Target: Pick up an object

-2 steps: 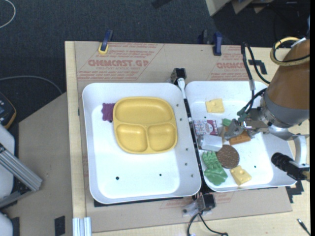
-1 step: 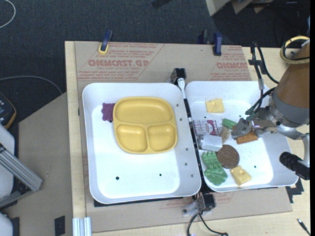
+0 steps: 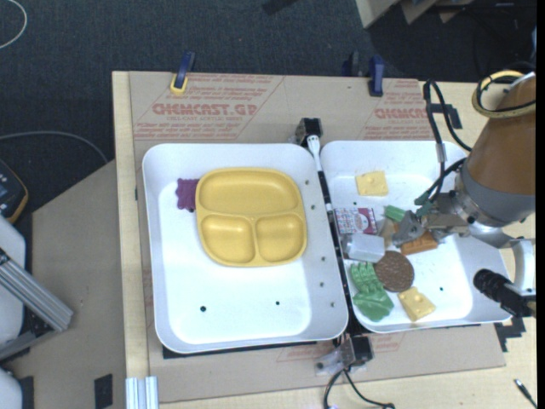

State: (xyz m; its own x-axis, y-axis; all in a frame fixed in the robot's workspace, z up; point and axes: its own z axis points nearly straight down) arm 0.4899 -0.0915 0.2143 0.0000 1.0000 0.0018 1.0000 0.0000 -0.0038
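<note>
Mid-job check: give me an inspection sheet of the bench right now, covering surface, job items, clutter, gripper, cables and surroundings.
Surface: bench with two white bins, left bin and right bin, side by side.
Job's things: in the right bin, cheese square, cheese wedge, brown round patty, green toy, red-and-white packet, orange piece.
Clutter: yellow divided plate in the left bin, purple item touching its left edge.
Gripper: gripper low in the right bin among the items; hold unclear.
Cables: black cables along the arm.
Surroundings: dark carpet; clamps on the bench's far edge.
</note>
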